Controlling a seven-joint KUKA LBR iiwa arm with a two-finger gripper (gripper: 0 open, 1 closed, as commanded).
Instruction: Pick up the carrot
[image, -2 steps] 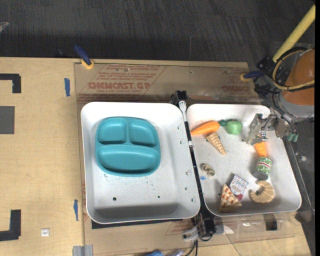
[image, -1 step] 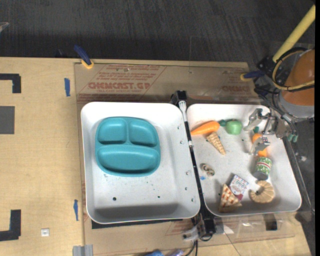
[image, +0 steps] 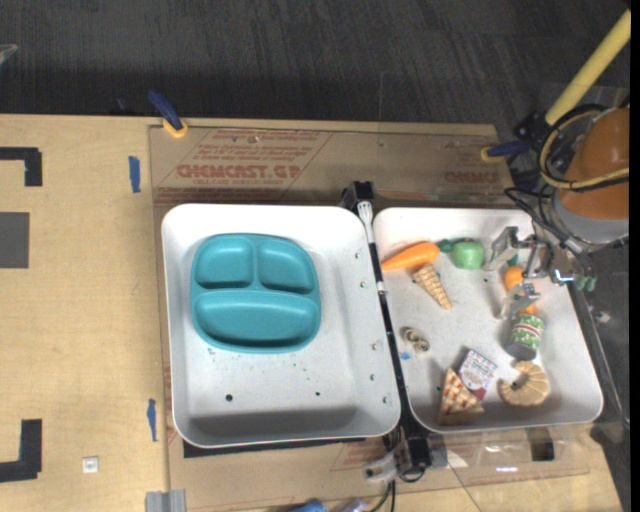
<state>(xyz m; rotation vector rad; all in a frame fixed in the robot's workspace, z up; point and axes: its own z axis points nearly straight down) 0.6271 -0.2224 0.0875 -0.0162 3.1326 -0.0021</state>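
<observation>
The carrot (image: 411, 256) is orange and lies on its side in the upper left part of the right bin (image: 585, 345). Its green leafy end (image: 465, 253) points right. My gripper (image: 520, 262) hangs over the upper right part of the same bin, a short way right of the carrot's green end and apart from it. A small orange item (image: 513, 279) lies just under the gripper. The grey arm with its orange band (image: 598, 165) comes in from the upper right.
The left bin (image: 180, 330) holds a teal divided plate (image: 256, 291). Sharing the right bin are a cone-shaped toy (image: 433, 286), a small can (image: 524, 333), a pizza slice (image: 459, 393), a card (image: 478, 367), a bread piece (image: 527, 385) and a small ring (image: 415, 340).
</observation>
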